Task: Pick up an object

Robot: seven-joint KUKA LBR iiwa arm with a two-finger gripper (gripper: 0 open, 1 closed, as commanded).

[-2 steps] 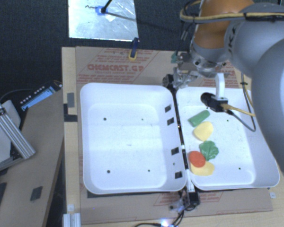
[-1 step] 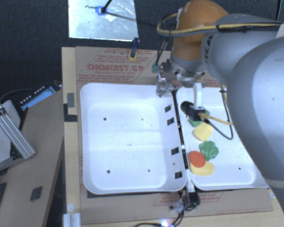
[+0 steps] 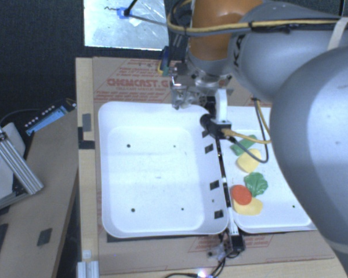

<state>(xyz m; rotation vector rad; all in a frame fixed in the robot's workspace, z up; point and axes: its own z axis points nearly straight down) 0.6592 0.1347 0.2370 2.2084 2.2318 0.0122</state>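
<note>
- The things to pick from lie in the right bin (image 3: 290, 216), clustered against its left wall, just beside the divider between the two bins: a yellow piece (image 3: 249, 163), a leafy green piece (image 3: 256, 183), a round red piece (image 3: 241, 194) and a flat yellow piece (image 3: 249, 207) at the near end. Another green bit (image 3: 240, 147) sits farther back, partly under a cable.
- They look like small toy foods (plastic or foam, by my guess), so probably light and stiff enough to hold shape, though smooth and liable to slip out of a pinch.
- The red piece touches both the green one and the near yellow one; closing on it could nudge its neighbours. The far yellow piece stands a little more apart and seems the easier target, taken across its narrow width.
- The flat yellow piece lies low against the bin floor and would likely be hard to get under.
- The pincer (image 3: 184, 100) hangs at the far edge of the left bin (image 3: 153, 172), above its rim, well apart from the cluster; whether it is wide or narrow I cannot tell, and nothing is visibly held.
- The bins rest on a worktop (image 3: 52, 172) with cardboard beneath them.
</note>
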